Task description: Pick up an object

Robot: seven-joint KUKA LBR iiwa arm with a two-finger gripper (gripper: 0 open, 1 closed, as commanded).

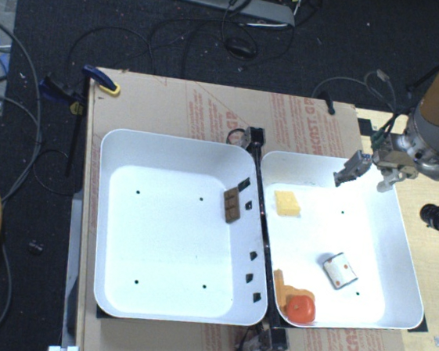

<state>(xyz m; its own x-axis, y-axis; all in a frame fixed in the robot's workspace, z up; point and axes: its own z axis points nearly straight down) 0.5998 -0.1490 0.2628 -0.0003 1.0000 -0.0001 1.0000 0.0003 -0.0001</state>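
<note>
Single fixed camera, mounted above the tabletop (181, 99), looking down at a slant from moderate height. Both white bins fall fully within frame: left bin (114, 198) and right bin (399, 254) beside it. Dark floor (47, 25) shows beyond the tabletop's far and left edges.

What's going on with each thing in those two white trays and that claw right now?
Gripper: fingers apart, holding nothing, over the right bin's far edge.
Yellow block: lying flat, right bin.
White box: lying tilted, right bin.
Orange-red toy: resting in the near left corner, right bin.
Brown piece: lying against the left bin's right wall.
</note>
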